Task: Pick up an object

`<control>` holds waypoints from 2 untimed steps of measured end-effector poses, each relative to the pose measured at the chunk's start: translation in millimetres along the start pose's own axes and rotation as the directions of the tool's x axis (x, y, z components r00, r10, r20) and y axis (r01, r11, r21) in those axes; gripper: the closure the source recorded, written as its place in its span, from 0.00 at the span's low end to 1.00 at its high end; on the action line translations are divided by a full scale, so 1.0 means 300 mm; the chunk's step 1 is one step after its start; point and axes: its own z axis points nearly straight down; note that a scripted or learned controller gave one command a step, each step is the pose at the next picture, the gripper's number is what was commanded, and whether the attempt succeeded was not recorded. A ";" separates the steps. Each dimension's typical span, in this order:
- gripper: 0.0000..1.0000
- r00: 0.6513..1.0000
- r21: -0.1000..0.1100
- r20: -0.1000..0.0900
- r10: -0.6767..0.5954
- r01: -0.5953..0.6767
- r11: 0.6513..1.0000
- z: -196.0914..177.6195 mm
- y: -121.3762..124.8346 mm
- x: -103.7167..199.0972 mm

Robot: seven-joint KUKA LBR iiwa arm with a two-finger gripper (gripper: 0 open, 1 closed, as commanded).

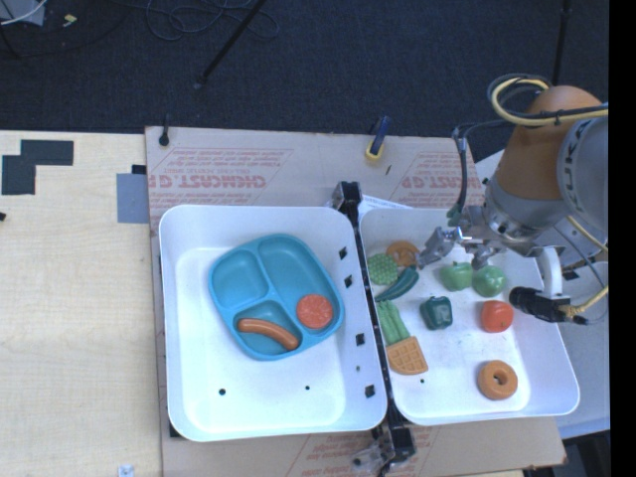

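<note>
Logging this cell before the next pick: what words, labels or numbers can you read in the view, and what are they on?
"CHEMCAST GP", in red, upside down and mirrored, so a hedged reading: on the brown protective sheet under the bins, left of the blue clamp.
The same red print repeats on the sheet to the right of the clamp, partly cut off by the arm.
More red print on the sheet's front edge: too small to read.
Toy foods, blue tray, bins: no readable text.
</note>
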 end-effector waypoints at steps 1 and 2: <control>0.00 1.000 -0.010 0.003 0.002 -0.002 1.000 0.099 0.009 -0.003; 0.00 1.000 -0.003 0.002 0.001 -0.001 1.000 0.215 0.009 0.001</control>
